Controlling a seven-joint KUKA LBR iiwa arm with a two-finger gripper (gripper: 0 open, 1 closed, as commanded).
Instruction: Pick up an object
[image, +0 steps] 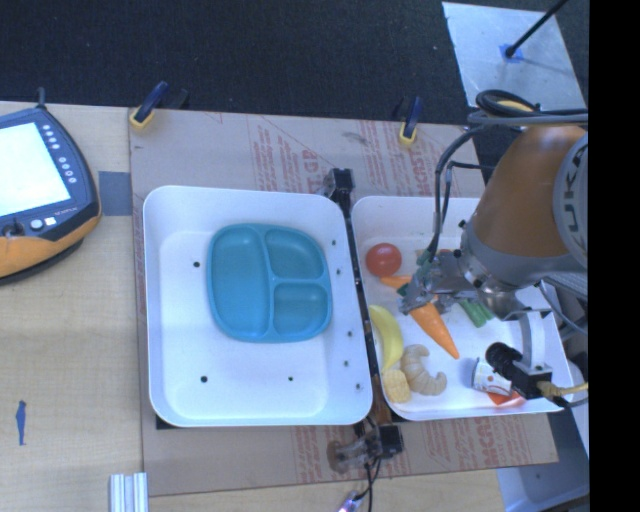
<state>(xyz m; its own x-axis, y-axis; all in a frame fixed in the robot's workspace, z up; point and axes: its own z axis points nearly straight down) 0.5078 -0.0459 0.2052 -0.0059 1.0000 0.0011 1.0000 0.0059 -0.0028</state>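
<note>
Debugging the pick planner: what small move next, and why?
Probably a short descent onto the orange plastic carrot: the gripper hovers over its upper end in the right white bin, and nothing appears held. The red plastic tomato lies just left.

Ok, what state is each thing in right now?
Blue plate: upright, nothing on it, left bin.
Tomato: loose in right bin.
Carrot: lying flat beneath the gripper.
Banana: lying along the bin's left wall.

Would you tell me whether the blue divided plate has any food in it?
Empty. The blue divided plate in the left bin shows bare compartments; the carrot and banana lie in the right bin.
</note>
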